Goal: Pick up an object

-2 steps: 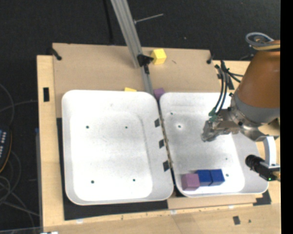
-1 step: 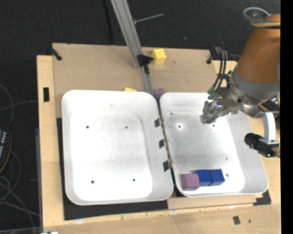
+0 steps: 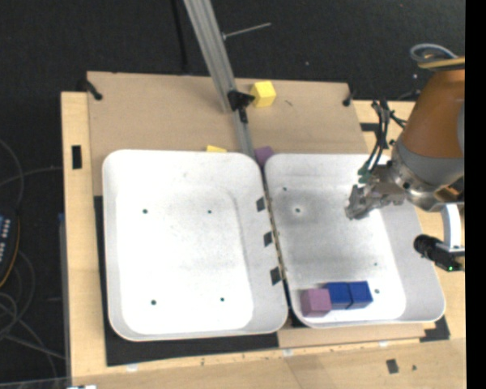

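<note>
Over the right bin (image 3: 405,298) the grey arm (image 3: 433,128) reaches in from the right, orange band showing above the wrist, and the gripper (image 3: 358,205) hangs above the bin's upper middle floor. Down at the near edge of that bin, a purple block (image 3: 315,301) sits touching a blue block (image 3: 348,294), side by side. The left bin (image 3: 178,241) lies just beside it, black clips along the seam between them. Up on the bench (image 3: 308,112), a yellow block (image 3: 264,94) sits next to a slanted metal rail (image 3: 215,47). A smaller yellow piece (image 3: 216,148) and a purple piece (image 3: 264,154) peek out behind the bins' far rims.
</note>
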You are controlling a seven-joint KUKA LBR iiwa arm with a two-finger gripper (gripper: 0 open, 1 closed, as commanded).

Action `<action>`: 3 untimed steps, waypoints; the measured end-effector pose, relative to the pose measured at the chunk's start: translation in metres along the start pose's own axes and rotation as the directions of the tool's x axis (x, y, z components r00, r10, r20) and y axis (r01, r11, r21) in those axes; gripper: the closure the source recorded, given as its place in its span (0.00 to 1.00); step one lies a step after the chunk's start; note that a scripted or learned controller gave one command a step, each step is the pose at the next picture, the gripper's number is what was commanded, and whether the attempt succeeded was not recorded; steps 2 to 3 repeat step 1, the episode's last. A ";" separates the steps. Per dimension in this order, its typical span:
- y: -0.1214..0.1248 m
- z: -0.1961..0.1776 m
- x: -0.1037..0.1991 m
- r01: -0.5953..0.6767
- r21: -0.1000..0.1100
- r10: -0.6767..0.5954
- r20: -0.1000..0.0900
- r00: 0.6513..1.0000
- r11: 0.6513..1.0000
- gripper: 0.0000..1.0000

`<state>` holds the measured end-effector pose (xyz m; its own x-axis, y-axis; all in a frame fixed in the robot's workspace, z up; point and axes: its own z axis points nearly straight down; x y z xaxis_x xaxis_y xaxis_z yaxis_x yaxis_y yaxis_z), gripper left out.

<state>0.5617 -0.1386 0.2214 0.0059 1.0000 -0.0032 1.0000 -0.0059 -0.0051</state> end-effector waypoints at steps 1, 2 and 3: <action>-0.053 0.066 -0.064 -0.003 0.002 0.003 -0.001 1.000 1.000 1.00; -0.053 0.066 -0.064 -0.003 0.002 0.003 -0.001 1.000 1.000 1.00; -0.053 0.066 -0.064 -0.003 0.002 0.003 -0.001 1.000 1.000 1.00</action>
